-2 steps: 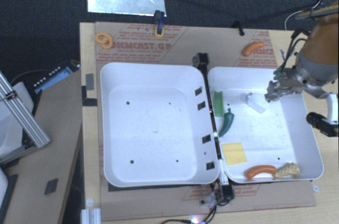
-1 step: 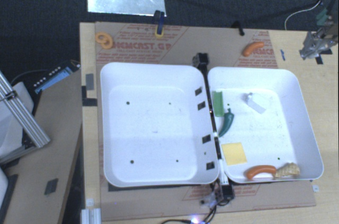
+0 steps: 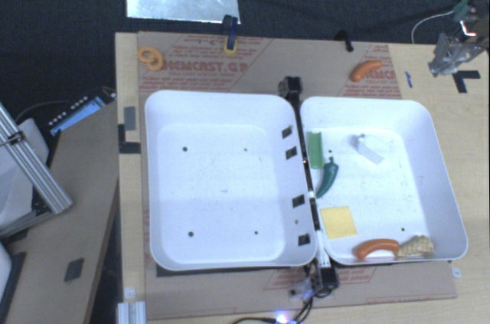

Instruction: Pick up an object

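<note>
Objects for pickup lie in the right bin (image 3: 436, 162); gripper (image 3: 457, 53) stands outside it, past the far right corner.

Left bin (image 3: 222, 177) sits beside the right bin. Right bin contents, largest first: yellow square (image 3: 338, 222) near the left wall, orange sausage (image 3: 376, 247) at the near wall, green pepper (image 3: 328, 177), pale green strip (image 3: 314, 150), beige piece (image 3: 417, 245) touching the sausage's right end, grey-white item (image 3: 369, 148) toward the far side. Gripper aperture: cannot be determined; it touches none of these objects.
</note>
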Controlling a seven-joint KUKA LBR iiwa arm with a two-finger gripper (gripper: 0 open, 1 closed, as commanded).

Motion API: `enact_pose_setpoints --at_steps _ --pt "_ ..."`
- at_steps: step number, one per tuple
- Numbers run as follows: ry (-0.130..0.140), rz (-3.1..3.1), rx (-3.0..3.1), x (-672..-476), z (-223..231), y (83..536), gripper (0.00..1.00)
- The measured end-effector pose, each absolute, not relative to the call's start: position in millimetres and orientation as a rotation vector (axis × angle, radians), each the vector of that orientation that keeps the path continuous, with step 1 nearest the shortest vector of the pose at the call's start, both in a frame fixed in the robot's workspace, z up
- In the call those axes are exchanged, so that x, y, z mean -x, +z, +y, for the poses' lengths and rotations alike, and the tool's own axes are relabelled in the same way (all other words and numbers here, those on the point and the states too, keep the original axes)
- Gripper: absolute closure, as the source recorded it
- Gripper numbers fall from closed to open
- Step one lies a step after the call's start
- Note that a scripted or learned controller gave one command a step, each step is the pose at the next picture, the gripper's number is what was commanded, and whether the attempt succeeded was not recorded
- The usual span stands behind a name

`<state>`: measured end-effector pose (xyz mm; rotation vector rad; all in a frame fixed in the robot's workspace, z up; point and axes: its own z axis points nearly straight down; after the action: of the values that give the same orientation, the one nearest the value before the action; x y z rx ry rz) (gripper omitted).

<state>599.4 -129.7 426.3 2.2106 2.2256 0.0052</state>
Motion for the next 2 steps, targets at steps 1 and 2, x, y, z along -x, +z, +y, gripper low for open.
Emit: enact_pose_setpoints --at_steps 1,2 --pt "0.004 2.227 -2.212 -595.6 -97.5 435.2 1.0" --pt "0.004 2.226 -2.213 -591.6 -80.2 447.2 1.0"
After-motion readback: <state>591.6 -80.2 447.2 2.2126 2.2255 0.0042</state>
